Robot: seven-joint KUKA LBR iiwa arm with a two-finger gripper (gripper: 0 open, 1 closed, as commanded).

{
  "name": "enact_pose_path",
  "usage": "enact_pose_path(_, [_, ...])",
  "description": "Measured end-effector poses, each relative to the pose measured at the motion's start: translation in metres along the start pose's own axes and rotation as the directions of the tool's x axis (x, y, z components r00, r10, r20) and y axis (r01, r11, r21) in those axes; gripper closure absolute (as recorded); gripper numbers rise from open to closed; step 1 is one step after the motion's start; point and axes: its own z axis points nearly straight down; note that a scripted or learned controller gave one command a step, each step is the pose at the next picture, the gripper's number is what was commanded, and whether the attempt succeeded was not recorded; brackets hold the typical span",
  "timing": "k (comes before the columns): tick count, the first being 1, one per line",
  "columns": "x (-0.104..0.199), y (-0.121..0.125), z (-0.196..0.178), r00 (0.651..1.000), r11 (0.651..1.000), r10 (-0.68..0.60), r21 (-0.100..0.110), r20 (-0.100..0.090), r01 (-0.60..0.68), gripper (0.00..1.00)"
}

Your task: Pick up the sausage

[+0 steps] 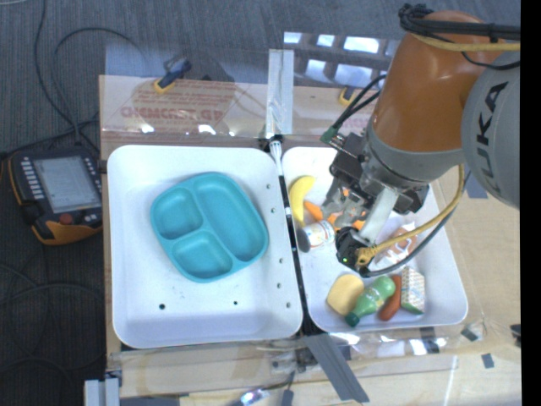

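The sausage point(390, 306), a small reddish-brown piece, lies near the front edge of the right bin point(448, 299). It rests between a green bottle-shaped toy point(370, 299) and a striped packet point(412, 288). My gripper point(345, 208) hangs over the middle of the right bin, above and to the left of the sausage and well apart from it. It sits close to the orange pieces point(316, 211) and the small can point(316, 235). The wrist and a yellow cable hide the gripper's tips.
A banana point(299, 194) lies at the right bin's left wall. A yellow lemon-like item point(344, 293) sits at the front beside the green toy. The left bin point(135, 311) holds a teal divided plate point(208, 225). A handheld pendant point(52, 194) lies off the bench to the left.
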Motion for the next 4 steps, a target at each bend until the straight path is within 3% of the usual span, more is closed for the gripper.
enact_pose_path(1, [0.023,-0.001,-0.048,0.969,0.969,0.247,-0.002,-0.002,-0.247,1.0])
enact_pose_path(2, [0.014,-0.009,-0.09,1.0,1.0,0.027,-0.004,-0.003,-0.028,1.0])
enact_pose_path(3, [-0.006,0.005,-0.09,0.998,0.998,-0.056,-0.003,-0.002,0.056,1.0])
enact_pose_path(4, [0.001,0.0,-0.003,1.0,1.0,0.001,0.0,-0.002,-0.001,1.0])
